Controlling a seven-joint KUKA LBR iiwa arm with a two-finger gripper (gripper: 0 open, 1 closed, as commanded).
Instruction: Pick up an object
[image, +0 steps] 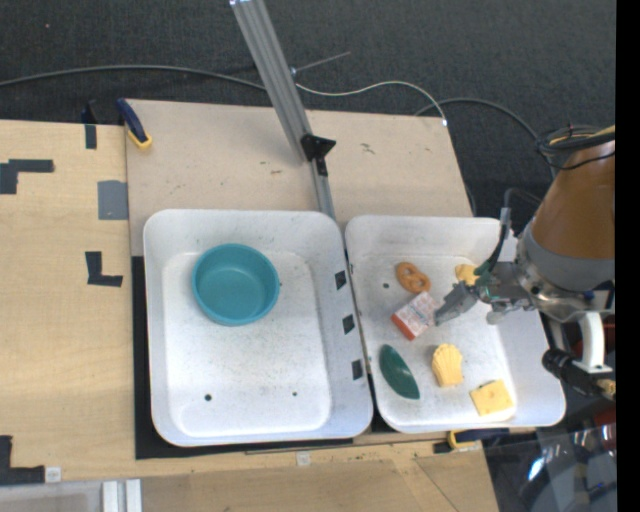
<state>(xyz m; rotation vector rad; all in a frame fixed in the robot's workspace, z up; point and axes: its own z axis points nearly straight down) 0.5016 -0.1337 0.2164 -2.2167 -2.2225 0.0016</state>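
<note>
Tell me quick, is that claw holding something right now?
Claw: cannot be told. It sits over the right bin, right beside the red-and-white box, but a grip cannot be made out.

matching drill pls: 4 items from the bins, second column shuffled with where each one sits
1. teal bowl
2. pretzel
3. green leaf-shaped piece
4. yellow cheese wedge

A. right bin, near its left wall at the front
B. left bin
C. right bin, front right corner
D. right bin, toward the back, above the red-and-white carton

Pairs: 1-B, 2-D, 3-A, 4-C
</note>
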